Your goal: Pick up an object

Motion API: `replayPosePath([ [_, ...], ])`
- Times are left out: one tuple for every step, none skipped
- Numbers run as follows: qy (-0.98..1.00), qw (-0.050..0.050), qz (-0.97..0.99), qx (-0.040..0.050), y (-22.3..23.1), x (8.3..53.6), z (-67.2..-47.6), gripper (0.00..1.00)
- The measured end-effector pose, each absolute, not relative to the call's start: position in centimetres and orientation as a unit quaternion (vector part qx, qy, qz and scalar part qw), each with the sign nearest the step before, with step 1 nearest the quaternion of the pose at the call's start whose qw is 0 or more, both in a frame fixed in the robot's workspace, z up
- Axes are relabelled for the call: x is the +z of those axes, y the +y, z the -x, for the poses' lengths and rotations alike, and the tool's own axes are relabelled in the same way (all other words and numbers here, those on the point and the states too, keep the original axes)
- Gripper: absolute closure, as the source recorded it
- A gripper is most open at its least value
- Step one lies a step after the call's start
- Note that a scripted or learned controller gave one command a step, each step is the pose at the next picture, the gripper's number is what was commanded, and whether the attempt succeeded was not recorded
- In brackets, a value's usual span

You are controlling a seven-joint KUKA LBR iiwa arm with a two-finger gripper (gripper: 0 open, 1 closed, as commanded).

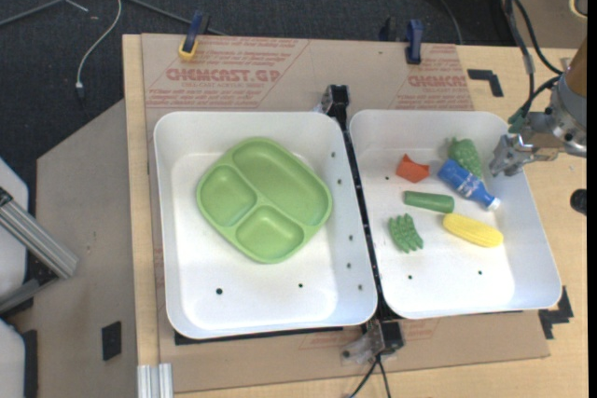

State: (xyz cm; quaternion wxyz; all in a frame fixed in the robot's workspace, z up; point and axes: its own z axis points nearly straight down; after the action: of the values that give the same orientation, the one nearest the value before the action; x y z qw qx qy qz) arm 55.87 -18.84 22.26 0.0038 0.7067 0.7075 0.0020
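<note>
The right bin [522, 289] holds several toy foods: an orange piece [412, 169], a green cucumber [428, 199], a green leafy piece [405, 233], a yellow corn cob [472, 230], a blue bottle [465, 183] and a green knobbly piece [464, 154]. My gripper [512, 154] hangs at the bin's right rim, just right of the blue bottle and the knobbly piece. Nothing shows between it and the toys.
The left bin [187, 275] holds a green divided plate [264, 198]. Clamps [194, 33] pin the cardboard sheet at the back. Cables run along the floor at top left and down the right side by the arm.
</note>
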Motion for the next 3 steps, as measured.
replayPosePath([
  [0.708,0.003,-0.707,0.0013,-18.9,25.3,-56.0,1.00],
  [0.709,-0.002,-0.705,0.0005,-14.0,24.4,-56.3,1.00],
  [0.709,-0.002,-0.705,-0.0002,-8.6,23.4,-55.1,1.00],
])
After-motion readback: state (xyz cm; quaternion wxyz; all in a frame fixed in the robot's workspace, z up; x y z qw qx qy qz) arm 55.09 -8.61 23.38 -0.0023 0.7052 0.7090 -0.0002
